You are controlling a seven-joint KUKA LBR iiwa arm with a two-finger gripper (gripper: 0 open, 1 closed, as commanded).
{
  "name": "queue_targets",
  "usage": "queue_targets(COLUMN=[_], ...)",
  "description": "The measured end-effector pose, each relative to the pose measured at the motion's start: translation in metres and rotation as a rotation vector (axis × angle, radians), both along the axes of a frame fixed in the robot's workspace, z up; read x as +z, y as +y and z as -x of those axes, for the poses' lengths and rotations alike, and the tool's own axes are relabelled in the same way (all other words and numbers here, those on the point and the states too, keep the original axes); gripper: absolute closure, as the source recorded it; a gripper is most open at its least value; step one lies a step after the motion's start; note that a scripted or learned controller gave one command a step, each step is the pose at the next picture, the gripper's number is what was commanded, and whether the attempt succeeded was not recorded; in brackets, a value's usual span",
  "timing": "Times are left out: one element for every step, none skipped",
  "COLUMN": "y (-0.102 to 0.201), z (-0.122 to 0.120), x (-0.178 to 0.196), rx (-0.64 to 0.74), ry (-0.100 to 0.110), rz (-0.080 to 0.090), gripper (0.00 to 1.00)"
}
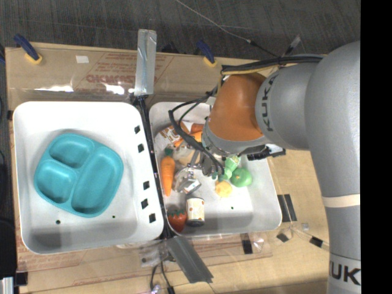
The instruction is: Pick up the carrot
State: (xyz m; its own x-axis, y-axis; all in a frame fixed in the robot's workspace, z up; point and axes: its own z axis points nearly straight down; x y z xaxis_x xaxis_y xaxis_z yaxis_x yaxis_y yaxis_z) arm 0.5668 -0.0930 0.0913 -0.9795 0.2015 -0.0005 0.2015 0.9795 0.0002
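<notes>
We are looking down on the worktop, which is carrying two white bins side by side. The left bin is holding a teal divided plate. The right bin is holding the small things, and the carrot is lying there at the left side of it, just beside the wall between the two bins.

The arm is reaching in from the right and is hanging over the middle of the right bin. The pincer is standing just right of the carrot, low among the things, but its tips are mixed with the clutter under it, so we cannot tell if it is spread or pressed together. Nothing is showing between its tips.

We are judging that the task is not yet done: the carrot is resting on the bin floor and is not lifted. The closing on the carrot and the lifting are what is left.

The long axis of the carrot is running from far to near, almost parallel with the bin wall. The thick end is lying at the far side and the thin tip is pointing to the near side.

Near it we are seeing a small cup, a red piece, a yellow piece and a green piece.
</notes>
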Motion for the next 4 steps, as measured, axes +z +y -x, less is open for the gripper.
queue_targets(y=[0.001,-0.055,-0.118,-0.049], z=[-0.002,-0.003,-0.042,-0.005], x=[0.011,0.120,0.059,0.000], rx=[0.008,0.083,0.098,0.407], ry=[-0.003,-0.011,0.003,0.002], rz=[0.001,0.005,0.000,-0.002], gripper=[1.00,1.00,1.00,1.00])
